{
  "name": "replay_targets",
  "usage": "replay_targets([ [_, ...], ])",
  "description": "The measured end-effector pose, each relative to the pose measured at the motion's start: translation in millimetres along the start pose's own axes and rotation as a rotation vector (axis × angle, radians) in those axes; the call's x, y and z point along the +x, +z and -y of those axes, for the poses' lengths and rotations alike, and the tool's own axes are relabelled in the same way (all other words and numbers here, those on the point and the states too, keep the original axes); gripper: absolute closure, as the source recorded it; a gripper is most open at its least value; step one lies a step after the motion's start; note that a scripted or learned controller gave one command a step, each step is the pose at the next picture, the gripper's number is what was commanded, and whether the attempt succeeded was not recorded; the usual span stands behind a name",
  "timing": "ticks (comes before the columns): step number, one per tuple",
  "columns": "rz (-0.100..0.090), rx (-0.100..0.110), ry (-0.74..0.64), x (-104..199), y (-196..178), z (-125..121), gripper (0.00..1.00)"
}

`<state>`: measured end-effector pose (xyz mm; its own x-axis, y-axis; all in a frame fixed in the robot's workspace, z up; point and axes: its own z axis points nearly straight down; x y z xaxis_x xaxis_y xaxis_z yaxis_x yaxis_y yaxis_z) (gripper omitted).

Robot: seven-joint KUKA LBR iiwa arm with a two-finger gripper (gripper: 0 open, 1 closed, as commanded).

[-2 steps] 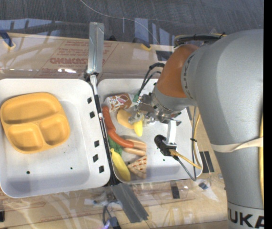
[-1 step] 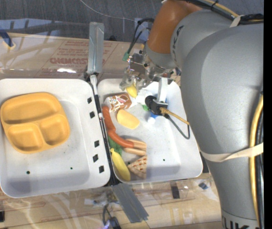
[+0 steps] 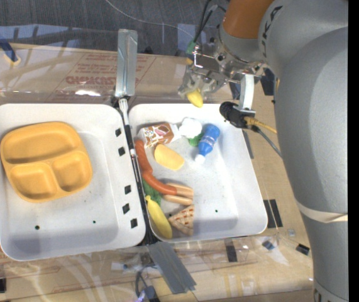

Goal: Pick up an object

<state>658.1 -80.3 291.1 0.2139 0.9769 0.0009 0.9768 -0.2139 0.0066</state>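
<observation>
My gripper (image 3: 197, 93) hangs over the far rim of the right bin (image 3: 245, 187), near its back left corner. A small yellow object (image 3: 194, 98) sits between the fingertips, lifted clear of the bin floor. Below it in the right bin lie a white lump (image 3: 190, 127), a blue bottle (image 3: 209, 138), a brown snack packet (image 3: 157, 132), a pale yellow oval piece (image 3: 168, 157), a long orange sausage-like piece (image 3: 146, 166), a banana (image 3: 158, 219) and a tan wedge (image 3: 183, 219).
The left bin (image 3: 16, 231) holds a yellow divided tray (image 3: 46, 160). A metal divider bar (image 3: 126, 61) rises between the bins at the back. The arm's grey body (image 3: 311, 106) covers the right side, with a cable (image 3: 261, 128) trailing beside the right bin.
</observation>
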Motion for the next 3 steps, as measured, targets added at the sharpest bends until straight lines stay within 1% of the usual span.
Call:
replay_targets([
  [1, 0.002, 0.015, 0.054, -4, 51, 109, 1.00],
  [2, 0.001, 0.012, 0.054, -4, 50, 108, 0.00],
  [3, 0.002, 0.016, -0.065, -74, 101, 83, 0.00],
])
